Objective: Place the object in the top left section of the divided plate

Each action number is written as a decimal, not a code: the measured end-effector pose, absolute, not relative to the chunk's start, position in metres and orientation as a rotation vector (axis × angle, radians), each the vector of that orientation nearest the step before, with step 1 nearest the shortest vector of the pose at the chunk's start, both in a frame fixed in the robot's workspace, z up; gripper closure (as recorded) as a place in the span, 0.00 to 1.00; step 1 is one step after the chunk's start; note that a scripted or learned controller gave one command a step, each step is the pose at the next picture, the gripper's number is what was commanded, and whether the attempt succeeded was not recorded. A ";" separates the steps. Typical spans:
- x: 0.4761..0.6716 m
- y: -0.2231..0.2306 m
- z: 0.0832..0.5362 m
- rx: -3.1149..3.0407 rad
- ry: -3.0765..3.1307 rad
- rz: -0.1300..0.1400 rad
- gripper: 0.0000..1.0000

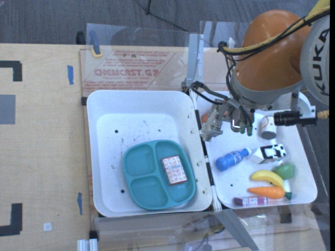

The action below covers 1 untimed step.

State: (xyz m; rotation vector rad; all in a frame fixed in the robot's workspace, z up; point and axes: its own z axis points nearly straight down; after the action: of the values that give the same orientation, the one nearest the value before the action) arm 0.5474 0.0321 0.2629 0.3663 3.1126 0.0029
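Fingers (pixel 226 123): cannot tell whether open, hovering at the right bin's upper left. One packet (pixel 174 170) lies lengthwise up-down in one plate's (pixel 137 163) right section.

Two bins side by side on the surface (pixel 42 156). In the left bin (pixel 104 114), a divided plate (pixel 141 190) toward the near edge, with a packet (pixel 174 170) in its right section. In the right bin (pixel 309 184): bottle (pixel 231 159) near the left edge; cow (pixel 274 151) right of it; banana (pixel 267 178), carrot (pixel 267 192) and tube (pixel 251 201) toward the near right corner. End effector (pixel 226 120) over the right bin's far left part.
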 end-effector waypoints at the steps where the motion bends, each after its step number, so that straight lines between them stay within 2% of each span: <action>1: 0.536 0.094 0.214 0.310 3.123 0.003 1.00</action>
State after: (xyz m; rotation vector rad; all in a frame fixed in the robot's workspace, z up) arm 0.5357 0.0942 0.2142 0.3103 3.1225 0.0033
